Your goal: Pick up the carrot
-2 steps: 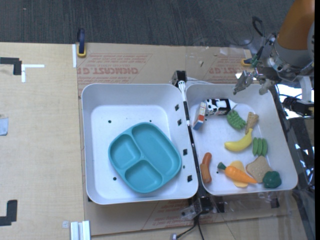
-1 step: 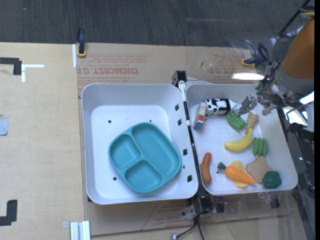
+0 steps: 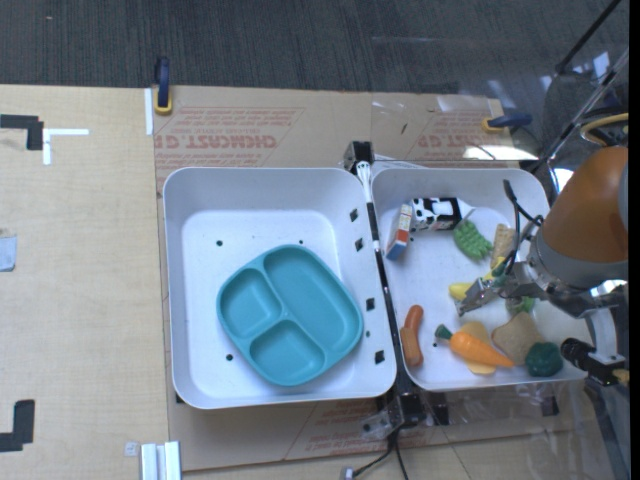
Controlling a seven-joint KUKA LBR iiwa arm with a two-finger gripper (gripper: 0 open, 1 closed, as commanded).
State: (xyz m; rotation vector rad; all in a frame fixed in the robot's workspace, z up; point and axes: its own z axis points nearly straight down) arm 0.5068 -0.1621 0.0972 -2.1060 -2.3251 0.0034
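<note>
**Gripper poised above the carrot, not yet on it**

From the fixed camera over the bench, the carrot [image 3: 478, 347] lies in the right-hand bin [image 3: 436, 258], near its front wall, orange body pointing toward the front right and a small green tuft at its left end. Taking the carrot as the landmark: a hot dog [image 3: 412, 334] lies just to its left, roughly upright in the picture; a yellow piece [image 3: 481, 366] sits under or against the carrot's front side; a tan slice that looks like bread [image 3: 514, 338] is touching or nearly touching it on the right, with a dark green round thing [image 3: 545, 359] beyond that. Farther back from the carrot are a green ridged vegetable [image 3: 470, 239], a black-and-white toy cow [image 3: 435, 212] and a small carton [image 3: 400, 232]. The teal divided plate [image 3: 289, 314] sits well to the carrot's left, in the other bin.

The gripper [image 3: 487, 291] hangs just behind and above the carrot, nothing between its fingers that I can see. Whether it is spread or closed I cannot tell; the metal tips blur against the clutter.

To do this step well, I'd judge it should come forward over the carrot's thick middle and close across the narrow width, not along the length, keeping clear of the bread slice and the yellow piece, which could be pinched too.
</note>
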